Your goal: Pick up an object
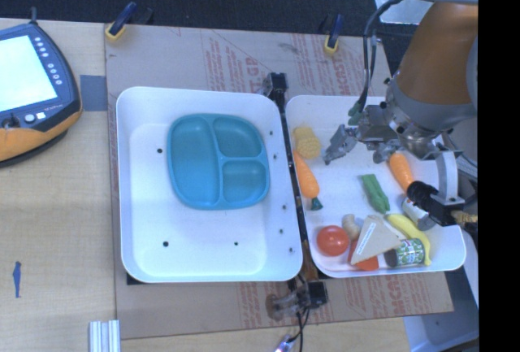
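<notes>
The corn cob lies at the left edge of the right bin, just above a carrot against the same wall; you risk the gripper jamming a fingertip on that rim or nudging both together; its fingers look parted, narrowly, holding nothing, hovering just right of the corn.

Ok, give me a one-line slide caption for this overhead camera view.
KUKA arm's gripper hovers over the right bin of toy food, beside the corn; blue divided plate sits in the left bin.
</notes>
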{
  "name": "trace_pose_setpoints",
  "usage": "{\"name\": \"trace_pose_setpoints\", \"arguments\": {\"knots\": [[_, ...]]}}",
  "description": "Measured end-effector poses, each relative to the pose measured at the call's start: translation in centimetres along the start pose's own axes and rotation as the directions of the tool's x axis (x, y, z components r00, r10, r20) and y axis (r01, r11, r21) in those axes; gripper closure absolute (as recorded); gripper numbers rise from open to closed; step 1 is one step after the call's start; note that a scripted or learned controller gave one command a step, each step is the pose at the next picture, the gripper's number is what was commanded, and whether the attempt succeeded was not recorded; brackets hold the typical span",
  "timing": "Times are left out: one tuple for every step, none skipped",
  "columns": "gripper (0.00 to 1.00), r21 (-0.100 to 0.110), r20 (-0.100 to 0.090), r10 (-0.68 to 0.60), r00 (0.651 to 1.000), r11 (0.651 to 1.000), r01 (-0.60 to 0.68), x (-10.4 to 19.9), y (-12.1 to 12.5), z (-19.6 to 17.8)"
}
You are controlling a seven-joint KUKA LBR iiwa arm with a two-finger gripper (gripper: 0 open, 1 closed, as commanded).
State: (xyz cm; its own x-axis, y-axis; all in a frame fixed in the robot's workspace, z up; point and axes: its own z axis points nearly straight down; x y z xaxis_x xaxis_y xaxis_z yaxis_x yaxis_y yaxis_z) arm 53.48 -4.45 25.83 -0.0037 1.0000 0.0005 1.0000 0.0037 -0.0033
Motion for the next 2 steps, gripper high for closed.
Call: {"name": "trace_pose_setpoints", "arguments": {"knots": [[0.00, 0.003, 0.002, 0.000, 1.000, 1.000, 0.000, -6.9, -1.6, 7.1], [0.00, 0.002, 0.001, -0.001, 1.000, 1.000, 0.001, -11.6, -4.7, 16.7]]}}
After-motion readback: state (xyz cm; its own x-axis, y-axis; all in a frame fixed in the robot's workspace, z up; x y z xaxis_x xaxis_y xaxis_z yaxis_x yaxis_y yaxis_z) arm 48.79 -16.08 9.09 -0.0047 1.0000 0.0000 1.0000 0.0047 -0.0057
